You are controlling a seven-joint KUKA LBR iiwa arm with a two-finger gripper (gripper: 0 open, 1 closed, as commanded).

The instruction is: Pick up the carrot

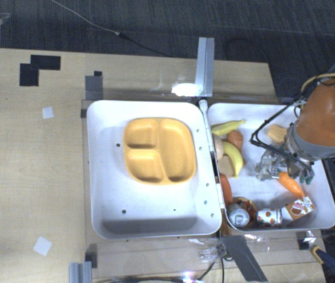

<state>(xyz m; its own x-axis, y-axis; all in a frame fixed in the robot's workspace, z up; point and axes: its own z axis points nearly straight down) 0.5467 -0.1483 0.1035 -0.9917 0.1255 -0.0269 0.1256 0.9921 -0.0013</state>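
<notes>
the carrot lies in the right bin, toward its right side, slanting with the thick end up-left and the tip down-right. all places below are given from the carrot.

the gripper hangs just up-left of the carrot, its metal tips close to the carrot's thick end. whether they touch it cannot be told from this slant. the carrot is beside the tips, not between them, so nothing is held. the jaws look somewhat apart, though the tangle of metal and cable there keeps this from being certain. the arm with its orange band sits up-right of the carrot.

just below the carrot lies a small carton, with a can further down-left along the bin's near wall. well to the left are two bananas and a reddish fruit. further left again, in the other bin, sits a yellow tray.

judged from this, the step in hand is the approach: the gripper is low and near, but not yet set over the target. the next move calls for a short shift down-right so the tips straddle the carrot across its width, then a drop and a close. the carton close below leaves little room on that side, so a tip could snag it.
</notes>
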